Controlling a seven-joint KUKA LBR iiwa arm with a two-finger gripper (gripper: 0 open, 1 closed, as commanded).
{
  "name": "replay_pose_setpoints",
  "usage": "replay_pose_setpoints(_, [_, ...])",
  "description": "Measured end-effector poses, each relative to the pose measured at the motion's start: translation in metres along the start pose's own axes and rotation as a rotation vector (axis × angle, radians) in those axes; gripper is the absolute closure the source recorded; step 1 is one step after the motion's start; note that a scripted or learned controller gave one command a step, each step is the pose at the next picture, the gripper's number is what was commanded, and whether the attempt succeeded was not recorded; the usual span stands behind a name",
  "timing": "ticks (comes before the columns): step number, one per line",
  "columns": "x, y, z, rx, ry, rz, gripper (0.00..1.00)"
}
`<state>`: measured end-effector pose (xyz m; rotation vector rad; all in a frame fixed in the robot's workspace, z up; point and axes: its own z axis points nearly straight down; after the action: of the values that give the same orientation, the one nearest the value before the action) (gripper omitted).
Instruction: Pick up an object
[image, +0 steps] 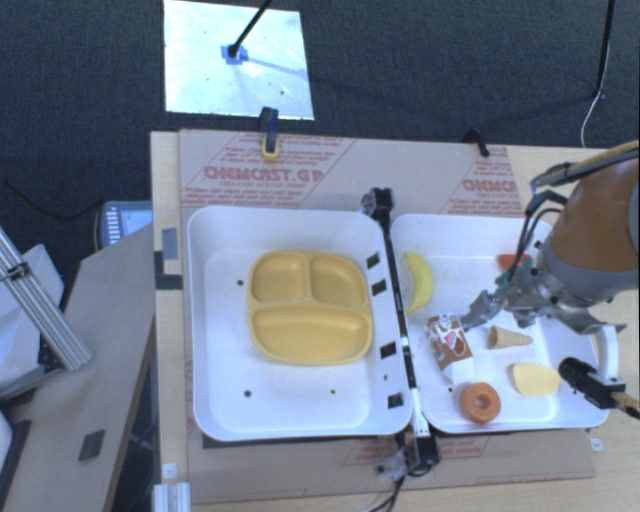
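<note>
The right bin (470, 235) holds a yellow banana (418, 280), a brown and white packet (450, 346), an orange ring (481, 402), a tan cone-shaped wedge (510, 337) and a pale yellow slice (536, 379). A small red item (513, 262) peeks out beside the arm. My gripper (483, 307) hangs low over the middle of this bin, just up and right of the packet and left of the wedge. Nothing shows in its grasp.
A yellow divided tray (305, 305) lies in the left bin (215, 330). A black divider (393, 320) runs between the bins. The arm's grey and orange body (590, 240) covers the right bin's far right side.
</note>
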<state>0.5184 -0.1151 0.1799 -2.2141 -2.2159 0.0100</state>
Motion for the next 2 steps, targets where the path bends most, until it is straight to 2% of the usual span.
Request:
replay_pose_setpoints(1, [0.0, 0.003, -0.006, -0.012, -0.002, -0.002, 0.0])
replay_pose_setpoints(2, [0.002, -0.007, 0.046, -0.007, -0.001, 0.0, 0.0])
